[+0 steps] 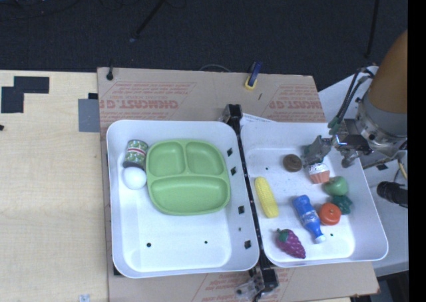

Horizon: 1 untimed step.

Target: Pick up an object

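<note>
My gripper point(331, 153) hovers over the upper right part of the right bin point(373, 241), open, with nothing between its fingers. Just below it lies a small orange-and-white piece point(319, 173), and a brown round piece point(291, 162) sits to its left. Further down the same bin are a green pepper point(338, 186), an orange tomato-like piece point(329, 213), a blue bottle point(308, 216), a yellow corn cob point(266, 197) and purple grapes point(291, 243).
The left bin point(173, 254) holds a green divided plate point(188, 177), a small can point(136, 153) and a white ball point(134, 177). A black divider point(243, 181) separates the bins. A blue-and-yellow clamp point(252, 76) sits on the cardboard behind.
</note>
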Available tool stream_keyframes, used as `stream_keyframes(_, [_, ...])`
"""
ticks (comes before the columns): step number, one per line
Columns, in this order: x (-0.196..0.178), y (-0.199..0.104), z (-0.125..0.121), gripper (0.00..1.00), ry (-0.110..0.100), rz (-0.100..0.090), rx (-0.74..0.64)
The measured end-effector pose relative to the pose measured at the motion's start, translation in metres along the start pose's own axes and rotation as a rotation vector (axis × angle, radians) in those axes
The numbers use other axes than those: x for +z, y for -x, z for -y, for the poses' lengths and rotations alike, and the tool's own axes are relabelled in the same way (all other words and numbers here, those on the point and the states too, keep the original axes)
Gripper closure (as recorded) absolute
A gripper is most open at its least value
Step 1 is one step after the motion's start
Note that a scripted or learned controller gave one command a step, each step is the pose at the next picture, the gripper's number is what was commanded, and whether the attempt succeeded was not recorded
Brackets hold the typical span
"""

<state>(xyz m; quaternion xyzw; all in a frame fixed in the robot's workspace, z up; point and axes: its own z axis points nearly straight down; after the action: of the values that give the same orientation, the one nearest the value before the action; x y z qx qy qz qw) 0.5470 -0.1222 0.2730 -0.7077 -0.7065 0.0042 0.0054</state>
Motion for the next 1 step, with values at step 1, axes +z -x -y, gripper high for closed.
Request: stream_keyframes(1, [-0.0066,0.0002,-0.0018,0.00,0.013,0.002,-0.002])
